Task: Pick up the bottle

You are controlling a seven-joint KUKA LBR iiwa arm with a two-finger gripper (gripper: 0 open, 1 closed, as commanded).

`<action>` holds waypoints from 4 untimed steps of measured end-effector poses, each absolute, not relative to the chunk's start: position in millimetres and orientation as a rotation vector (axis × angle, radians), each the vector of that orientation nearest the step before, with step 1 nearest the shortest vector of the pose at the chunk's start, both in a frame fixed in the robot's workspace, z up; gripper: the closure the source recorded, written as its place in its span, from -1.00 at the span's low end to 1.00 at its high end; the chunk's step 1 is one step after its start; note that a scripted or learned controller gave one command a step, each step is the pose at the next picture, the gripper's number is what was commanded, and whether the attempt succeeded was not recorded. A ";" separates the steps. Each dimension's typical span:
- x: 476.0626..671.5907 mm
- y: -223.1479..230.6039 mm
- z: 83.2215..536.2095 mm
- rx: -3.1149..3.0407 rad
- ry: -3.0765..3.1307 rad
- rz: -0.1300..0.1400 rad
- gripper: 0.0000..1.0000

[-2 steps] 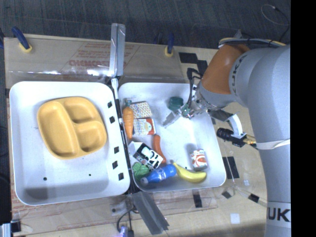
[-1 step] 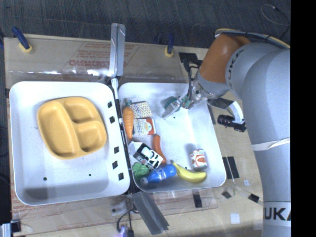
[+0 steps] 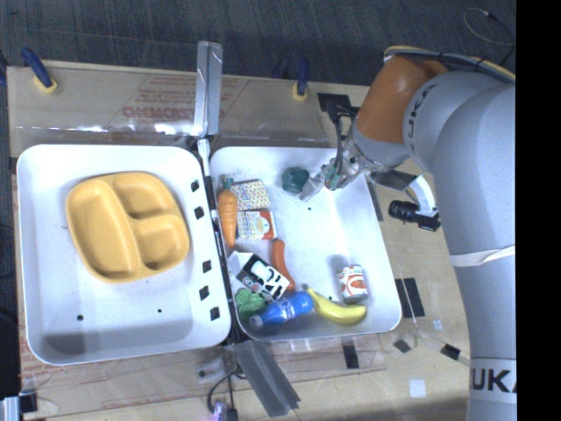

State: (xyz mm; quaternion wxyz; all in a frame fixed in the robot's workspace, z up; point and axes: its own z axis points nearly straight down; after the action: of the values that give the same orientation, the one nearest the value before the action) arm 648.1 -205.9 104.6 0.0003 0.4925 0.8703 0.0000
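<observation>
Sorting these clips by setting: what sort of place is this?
Most likely a robotics lab test bench: two white bins clamped on a taped board, toy items such as a banana and blue bottle, and an industrial arm's gripper reaching in.

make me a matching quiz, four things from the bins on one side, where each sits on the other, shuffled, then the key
Things:
1. yellow tray
2. blue bottle
3. banana
4. carrot

Places:
A. right bin, against its left wall, in the far half
B. right bin, near edge, just right of the bottle
C. left bin, in its far half
D. right bin, near edge, beside a green item

Pairs: 1-C, 2-D, 3-B, 4-A
</observation>
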 end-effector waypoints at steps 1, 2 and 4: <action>652.1 -138.3 95.9 1.623 2.716 -0.017 1.00; 649.8 -118.4 91.3 1.969 2.479 -0.036 1.00; 597.0 -109.1 283.6 1.573 2.720 -0.002 -1.00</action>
State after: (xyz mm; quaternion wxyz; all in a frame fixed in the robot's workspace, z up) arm 597.0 -109.1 283.6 -0.0002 0.5005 0.8657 -0.0005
